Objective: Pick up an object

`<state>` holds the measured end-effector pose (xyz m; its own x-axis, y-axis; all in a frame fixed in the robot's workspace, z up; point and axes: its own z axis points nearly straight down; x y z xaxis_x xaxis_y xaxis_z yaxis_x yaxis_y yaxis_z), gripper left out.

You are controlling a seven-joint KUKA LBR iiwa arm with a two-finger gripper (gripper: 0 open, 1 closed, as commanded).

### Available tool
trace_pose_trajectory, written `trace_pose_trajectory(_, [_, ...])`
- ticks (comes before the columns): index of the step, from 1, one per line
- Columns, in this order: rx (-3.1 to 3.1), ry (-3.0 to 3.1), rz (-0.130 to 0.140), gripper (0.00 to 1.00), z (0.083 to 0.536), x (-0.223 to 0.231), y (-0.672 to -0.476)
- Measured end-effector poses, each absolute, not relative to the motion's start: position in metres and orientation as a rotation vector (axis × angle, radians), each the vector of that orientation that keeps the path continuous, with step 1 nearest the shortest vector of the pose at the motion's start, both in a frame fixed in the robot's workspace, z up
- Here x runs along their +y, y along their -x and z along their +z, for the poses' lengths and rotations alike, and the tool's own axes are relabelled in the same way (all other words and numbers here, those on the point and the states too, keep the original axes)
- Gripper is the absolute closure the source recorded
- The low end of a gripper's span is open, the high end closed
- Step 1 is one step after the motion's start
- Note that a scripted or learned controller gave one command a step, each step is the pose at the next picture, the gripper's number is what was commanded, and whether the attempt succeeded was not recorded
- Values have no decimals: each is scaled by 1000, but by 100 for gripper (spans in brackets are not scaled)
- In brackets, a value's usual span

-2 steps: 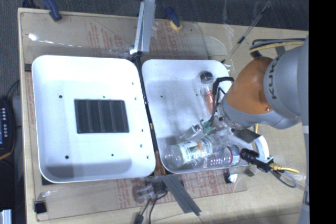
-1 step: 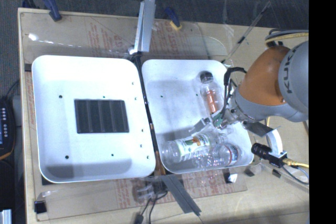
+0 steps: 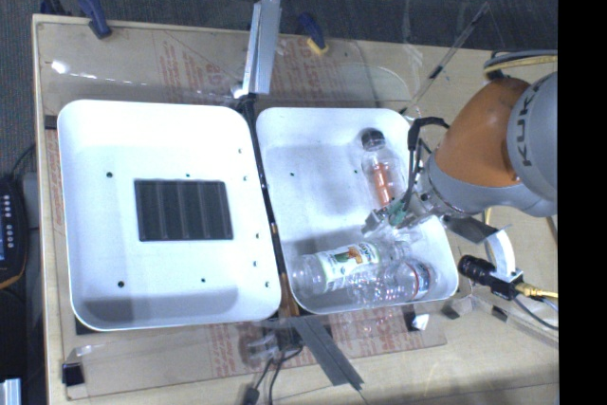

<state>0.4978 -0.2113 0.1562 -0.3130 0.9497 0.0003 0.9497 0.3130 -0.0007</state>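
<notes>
My gripper point(image 3: 398, 217) is low in the right bin point(image 3: 303, 147), near its right wall. It sits at the lower end of a small clear bottle with orange contents point(image 3: 380, 170) and a dark cap, which lies along the bin's right side. Just below the gripper lie two clear plastic bottles: one with a green and white label point(image 3: 340, 265) and a crumpled one point(image 3: 402, 281) against the front wall. Whether anything is between the gripper's tips cannot be made out. In the left bin point(image 3: 95, 138) a flat black ribbed rectangle point(image 3: 183, 210) lies at the middle.
The grey arm with its orange band point(image 3: 484, 147) reaches in over the right bin's right rim. A metal bar point(image 3: 261, 43) stands at the back between the bins. Blue clamps point(image 3: 93, 14) hold the bench's far edge.
</notes>
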Motion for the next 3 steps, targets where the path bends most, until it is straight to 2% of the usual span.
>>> trace_pose_trajectory(1, [-2545, 1840, 1, 0, 156, -211, -498])
trace_pose_trajectory(2, [-2490, 1912, 2, 0, 122, -209, -590])
trace_pose_trajectory(3, [-2293, 2138, 4, 0, 130, -192, -585])
